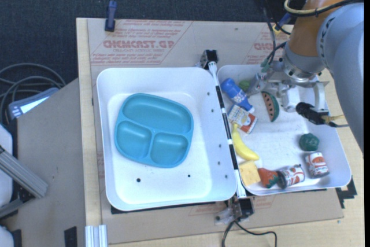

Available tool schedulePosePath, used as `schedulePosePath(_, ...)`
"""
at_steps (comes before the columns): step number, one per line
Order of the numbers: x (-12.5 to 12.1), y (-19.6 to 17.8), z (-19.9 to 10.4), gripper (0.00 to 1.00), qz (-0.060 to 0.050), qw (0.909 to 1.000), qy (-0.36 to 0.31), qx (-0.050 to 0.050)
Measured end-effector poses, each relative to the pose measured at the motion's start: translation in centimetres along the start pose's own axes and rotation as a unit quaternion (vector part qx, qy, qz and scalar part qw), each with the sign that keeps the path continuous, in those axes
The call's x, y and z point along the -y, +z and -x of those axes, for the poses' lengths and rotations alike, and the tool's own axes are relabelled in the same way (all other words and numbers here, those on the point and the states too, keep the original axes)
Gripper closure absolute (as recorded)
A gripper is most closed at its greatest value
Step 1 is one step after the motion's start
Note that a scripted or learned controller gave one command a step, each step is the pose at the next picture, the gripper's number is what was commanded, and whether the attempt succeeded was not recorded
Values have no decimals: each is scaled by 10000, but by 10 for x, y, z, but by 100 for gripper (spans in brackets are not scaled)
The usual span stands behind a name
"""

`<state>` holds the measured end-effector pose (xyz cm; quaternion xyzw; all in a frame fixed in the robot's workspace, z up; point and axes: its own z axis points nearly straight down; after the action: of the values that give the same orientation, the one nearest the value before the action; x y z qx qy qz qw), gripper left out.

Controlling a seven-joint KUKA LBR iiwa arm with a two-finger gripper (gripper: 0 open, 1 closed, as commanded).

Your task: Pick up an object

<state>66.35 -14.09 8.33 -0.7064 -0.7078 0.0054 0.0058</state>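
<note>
Two shallow white bins side by side on the bench (144,43). In the left bin (113,182), one blue divided plate (154,130) with three compartments, lying flat near the middle.

In the right bin (335,153), several small things: one blue bottle (236,93) near the inner wall, long axis from upper left to lower right; one small packet with red print (243,119) just below it; one banana (244,147), long axis roughly top to bottom along the inner wall, curving to the right at its lower end; one yellow block (250,172) just below the banana; one red and orange thing (267,176) beside the block, kind hard to tell; two red and white cans, one lying on its side (291,175) and one more upright (316,163) near the front right corner; one dark green round thing (309,141); one watermelon slice (271,106), long axis close to vertical in the view, tilted a little.

Arm reaching in from the right, orange band (309,23) above the wrist, wrist bent down over the far part of the right bin. Gripper (270,87) low over the bin floor, just above the upper end of the watermelon slice. Cannot tell the state of the gripper, nor whether anything is held.
</note>
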Motion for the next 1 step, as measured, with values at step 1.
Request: schedulePosePath(1,40,-1,4,0,71,10000,11,4)
